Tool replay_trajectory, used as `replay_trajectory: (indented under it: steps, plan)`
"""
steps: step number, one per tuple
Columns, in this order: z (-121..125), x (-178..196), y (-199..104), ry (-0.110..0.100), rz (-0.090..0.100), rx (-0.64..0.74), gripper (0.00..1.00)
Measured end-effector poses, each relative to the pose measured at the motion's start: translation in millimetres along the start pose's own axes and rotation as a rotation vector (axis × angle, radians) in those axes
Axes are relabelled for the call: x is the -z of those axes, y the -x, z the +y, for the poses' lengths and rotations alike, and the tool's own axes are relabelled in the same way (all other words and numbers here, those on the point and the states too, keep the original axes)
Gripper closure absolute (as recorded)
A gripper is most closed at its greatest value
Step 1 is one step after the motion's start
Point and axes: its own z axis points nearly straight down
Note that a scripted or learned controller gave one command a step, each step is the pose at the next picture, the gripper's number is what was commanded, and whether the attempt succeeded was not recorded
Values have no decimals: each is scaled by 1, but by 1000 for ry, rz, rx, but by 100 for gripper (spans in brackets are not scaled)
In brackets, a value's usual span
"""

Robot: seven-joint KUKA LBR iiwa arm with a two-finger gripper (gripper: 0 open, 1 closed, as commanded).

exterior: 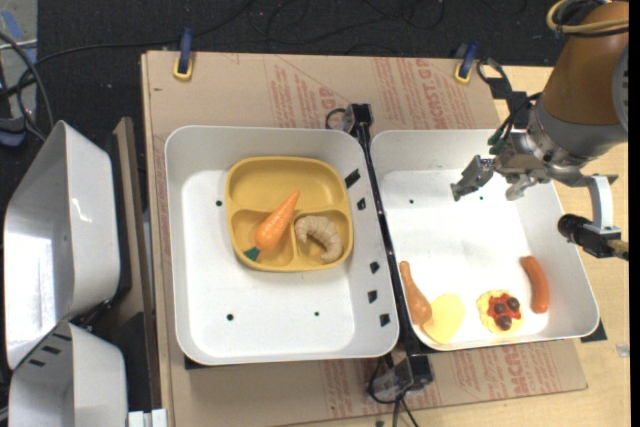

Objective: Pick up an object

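Two shallow white bins sit side by side on the brown board surface (300, 80); the left bin (200, 315) carries a yellow divided plate (250, 180); a toy carrot (277, 220) lies slantwise across the plate's compartments, and a pale curled shrimp-like piece (320, 237) lies just beside it in the lower right compartment. The right bin (450, 245) has its things gathered along the near edge; an orange drumstick-shaped piece (413, 293) lies near the left corner, touching a pale yellow round piece (447, 314); a small round toy with dark and red bits on top (500, 309) lies just right of that; an orange sausage (537, 282) lies near the right wall, apart from the rest. The gripper (482, 175) hangs over the far part of the right bin, well apart from all of these things; its fingers seem spread with nothing between them; the grey arm with its orange band (590, 65) reaches in from the right.
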Motion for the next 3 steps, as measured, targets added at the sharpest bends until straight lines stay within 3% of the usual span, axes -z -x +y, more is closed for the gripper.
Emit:
replay_trajectory:
  steps: [1,2,3]
  plan:
    - [6,-58,6,3,-1,1,0]
    - [6,-46,6,6,-1,1,100]
    - [14,15,7,10,-2,5,100]
